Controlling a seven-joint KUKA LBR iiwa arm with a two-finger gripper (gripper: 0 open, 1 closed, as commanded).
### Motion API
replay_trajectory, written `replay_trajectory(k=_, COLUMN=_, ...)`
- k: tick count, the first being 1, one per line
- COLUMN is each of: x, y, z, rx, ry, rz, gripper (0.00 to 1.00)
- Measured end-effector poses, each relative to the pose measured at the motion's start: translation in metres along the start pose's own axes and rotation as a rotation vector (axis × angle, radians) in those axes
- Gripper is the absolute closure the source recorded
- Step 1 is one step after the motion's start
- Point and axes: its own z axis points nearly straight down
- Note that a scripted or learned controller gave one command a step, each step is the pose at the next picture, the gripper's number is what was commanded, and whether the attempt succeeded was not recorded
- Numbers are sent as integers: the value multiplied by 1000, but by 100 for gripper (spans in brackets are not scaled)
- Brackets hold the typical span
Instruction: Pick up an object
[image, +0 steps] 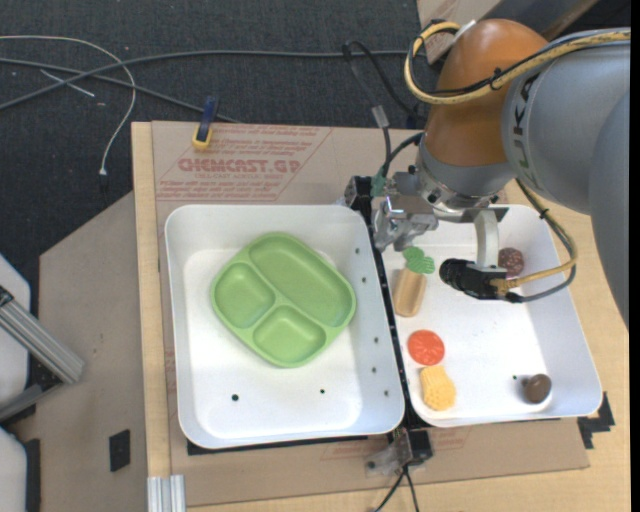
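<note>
My gripper hangs over the left edge of the right bin, near its back. Just below it lies a tan cylinder with a green piece at its upper end. It is unclear whether the gripper touches them. Also in the right bin are a red-orange disc, a yellow lumpy piece, a brown ball and a dark red item partly behind the arm's black fitting.
The left bin holds a green divided plate. The arm's large grey and orange body covers the back of the right bin. Cables trail over the dark floor behind the cardboard base.
</note>
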Motion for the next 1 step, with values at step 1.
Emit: replay_trajectory(k=1, x=54, y=-9, z=10, rx=1, ry=0, rz=-1, gripper=100)
